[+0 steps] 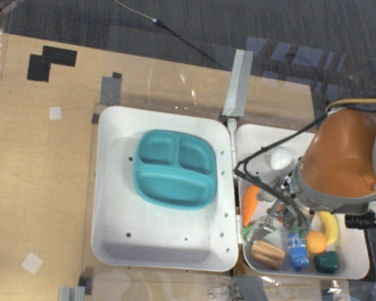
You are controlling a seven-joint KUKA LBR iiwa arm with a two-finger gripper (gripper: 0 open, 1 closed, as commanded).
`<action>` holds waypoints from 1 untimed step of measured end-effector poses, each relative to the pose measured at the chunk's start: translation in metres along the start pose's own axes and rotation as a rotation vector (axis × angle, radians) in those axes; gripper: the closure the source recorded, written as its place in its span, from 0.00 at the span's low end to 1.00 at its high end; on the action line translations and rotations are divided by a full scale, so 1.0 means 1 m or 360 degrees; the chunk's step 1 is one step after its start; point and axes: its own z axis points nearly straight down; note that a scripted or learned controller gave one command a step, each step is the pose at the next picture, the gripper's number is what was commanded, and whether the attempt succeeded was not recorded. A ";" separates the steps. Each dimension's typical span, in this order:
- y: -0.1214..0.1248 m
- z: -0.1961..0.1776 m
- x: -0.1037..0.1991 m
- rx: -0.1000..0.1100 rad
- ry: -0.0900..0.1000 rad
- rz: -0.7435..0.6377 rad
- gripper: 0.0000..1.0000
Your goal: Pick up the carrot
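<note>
Looming largest under the camera, the arm (349, 155) enters from the right, its smooth orange band domed and glossy, with part of a maker's name, the letters "KU", readable in dark type on the grey casing at the edge. Black cables loop from it over the right bin (238, 186). Below the band the metal pincer (282, 214) hangs among the clutter; whether it is clenched or released I cannot tell. Just left of it lies the carrot (250, 204), a tapered orange piece near the bin's left wall, apart from the pincer. Around the pincer sit a curved yellow banana (329, 226), a round orange fruit (316, 243), a blue bottle (297, 252), a dark green block (327, 263) and a tan cylindrical roll (267, 254). On the wooden bench (36, 183), the left bin (115, 172) holds a teal plastic plate (176, 169), rounded and split into three compartments.
</note>
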 end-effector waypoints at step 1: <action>0.015 0.000 -0.089 -0.0001 -0.0004 0.0199 0.00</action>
